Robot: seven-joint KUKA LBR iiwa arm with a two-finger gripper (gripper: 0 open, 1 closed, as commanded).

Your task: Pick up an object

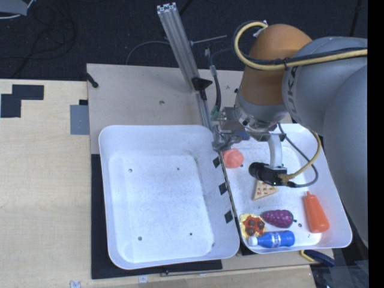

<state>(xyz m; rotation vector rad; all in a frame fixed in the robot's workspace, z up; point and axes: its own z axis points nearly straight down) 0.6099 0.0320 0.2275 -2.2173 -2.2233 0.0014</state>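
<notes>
Arm: grey with an orange band, reaching in from the right and bent down over the upper left corner of the right bin.
Claw: low over the right bin's left wall, near the seam between the two bins. Apart or together: cannot tell, the wrist hides it. Nothing seen held.
Nearest object: pink-red round toy, lying on the right bin floor just below and right of the claw, close to the left wall. Contact with the claw: cannot tell.
Right bin: white, shallow, holds all the loose items.
Toy pizza slice: mid-bin, flat, below the pink-red toy and apart from it.
Purple grape bunch: lower part of the bin, under the slice.
Small round yellow-red toy: just left of the grapes, near the left wall.
Blue bottle: on its side along the near wall, white cap to the left, right below the grapes.
Orange bottle: lying near the right wall, nozzle pointing away from the near wall.
Left bin: white, beside the right bin, walls touching.
Table: pale wood.
Aluminium rail: slanted, behind the bins.
</notes>
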